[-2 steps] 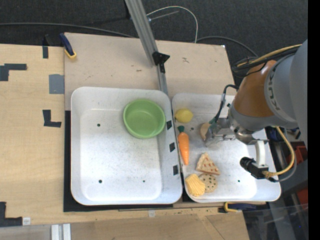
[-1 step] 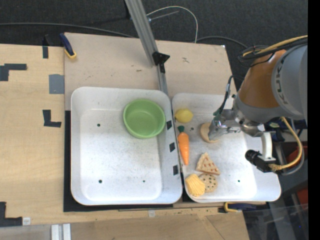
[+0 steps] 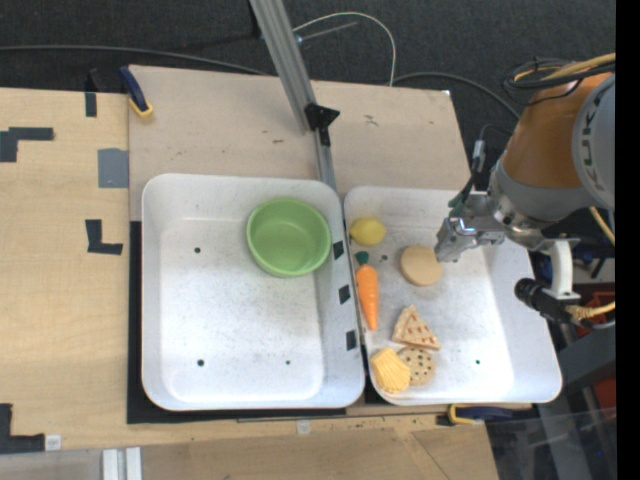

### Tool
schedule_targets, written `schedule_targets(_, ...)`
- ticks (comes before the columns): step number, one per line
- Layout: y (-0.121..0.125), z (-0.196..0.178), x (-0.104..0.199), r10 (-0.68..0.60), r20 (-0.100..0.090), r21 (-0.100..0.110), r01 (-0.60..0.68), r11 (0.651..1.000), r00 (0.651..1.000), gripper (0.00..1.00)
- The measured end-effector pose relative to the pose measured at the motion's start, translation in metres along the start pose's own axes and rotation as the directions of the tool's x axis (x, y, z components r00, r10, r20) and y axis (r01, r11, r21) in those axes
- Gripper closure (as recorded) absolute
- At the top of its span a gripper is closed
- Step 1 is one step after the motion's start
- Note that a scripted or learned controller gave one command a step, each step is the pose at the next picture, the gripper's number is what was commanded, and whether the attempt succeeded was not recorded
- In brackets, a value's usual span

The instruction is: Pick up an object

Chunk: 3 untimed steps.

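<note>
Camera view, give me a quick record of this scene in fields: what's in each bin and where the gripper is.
left bin: green bowl near its upper right corner
right bin: yellow lemon, tan round piece, carrot, pizza slice, cookie, yellow ridged piece
gripper: above the right bin, just right of the tan round piece
holding: nothing seen between its fingers

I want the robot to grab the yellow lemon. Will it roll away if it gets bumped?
Probably yes. The lemon looks round and smooth, so a nudge could send it rolling, though the bin wall beside it may stop it that way. It looks like toy food, so likely light and hard. The gripper is nearer the tan round piece right now.
</note>
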<state>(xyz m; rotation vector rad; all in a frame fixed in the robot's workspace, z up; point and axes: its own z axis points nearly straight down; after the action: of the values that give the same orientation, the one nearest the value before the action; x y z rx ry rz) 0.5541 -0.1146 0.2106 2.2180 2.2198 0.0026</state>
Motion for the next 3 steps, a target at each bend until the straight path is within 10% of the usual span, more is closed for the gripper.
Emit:
schedule_targets(1, 0.001, -0.025, 0.0, 0.0, -0.001, 0.002, 0.0, 1.0, 1.0, 1.0)
schedule_targets(3, -0.012, -0.019, 0.097, -0.005, -0.003, 0.007, 0.005, 1.0, 1.0, 1.0)
